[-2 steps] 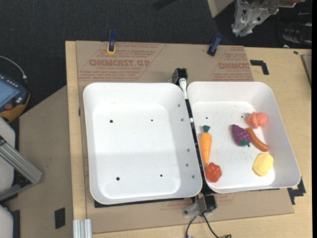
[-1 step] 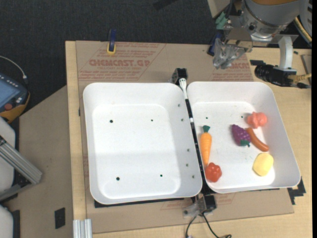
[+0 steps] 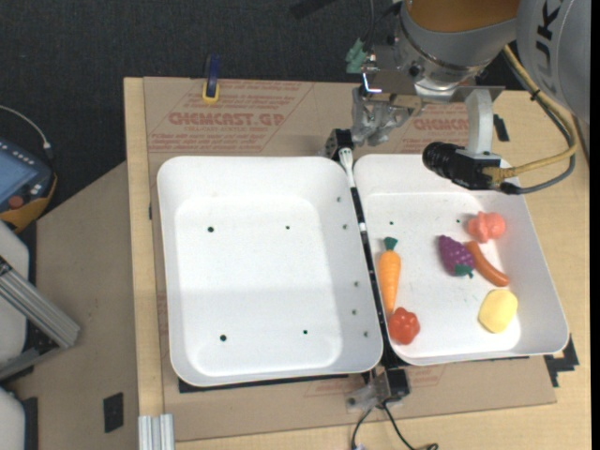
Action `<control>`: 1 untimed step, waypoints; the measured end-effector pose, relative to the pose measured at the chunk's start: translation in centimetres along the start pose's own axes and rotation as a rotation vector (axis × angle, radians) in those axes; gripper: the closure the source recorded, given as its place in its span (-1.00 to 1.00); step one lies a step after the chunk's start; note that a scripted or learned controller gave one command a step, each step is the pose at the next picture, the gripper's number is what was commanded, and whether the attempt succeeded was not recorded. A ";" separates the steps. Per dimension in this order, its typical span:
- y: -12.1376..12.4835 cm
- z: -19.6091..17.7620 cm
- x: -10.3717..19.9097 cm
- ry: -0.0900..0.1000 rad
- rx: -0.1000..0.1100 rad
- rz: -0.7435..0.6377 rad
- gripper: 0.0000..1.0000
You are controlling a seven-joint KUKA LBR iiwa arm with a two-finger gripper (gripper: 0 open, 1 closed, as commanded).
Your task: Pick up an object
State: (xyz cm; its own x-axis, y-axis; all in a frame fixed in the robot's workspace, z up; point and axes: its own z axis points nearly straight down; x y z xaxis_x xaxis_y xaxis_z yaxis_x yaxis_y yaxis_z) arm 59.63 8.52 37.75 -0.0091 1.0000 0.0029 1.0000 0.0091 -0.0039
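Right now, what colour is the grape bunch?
Purple, with a green bit; the grape bunch shows in the camera view.

1. Carrot (image 3: 389, 275): orange, green top pointing away, lying lengthwise by right bin's (image 3: 548, 293) left wall.
2. Red pepper (image 3: 404, 325): just beyond carrot's tip.
3. Purple grapes (image 3: 456, 254), touching sausage (image 3: 488, 264).
4. Pink piece (image 3: 486, 225): far side.
5. Yellow lemon (image 3: 498, 310): near-right corner.

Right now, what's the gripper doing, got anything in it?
Gripper: up above the back edge of the bins, away from the toy food; open or shut cannot be told, and nothing visible in it.
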 end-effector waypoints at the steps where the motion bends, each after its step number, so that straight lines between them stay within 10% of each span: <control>1: 0.1 0.0 -0.5 -0.003 -0.001 0.009 -1.00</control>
State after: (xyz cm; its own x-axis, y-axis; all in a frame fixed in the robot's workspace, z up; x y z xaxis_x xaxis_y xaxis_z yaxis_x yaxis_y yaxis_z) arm 59.77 7.97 37.74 -0.0003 1.0000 0.0001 1.0000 0.0003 -0.0025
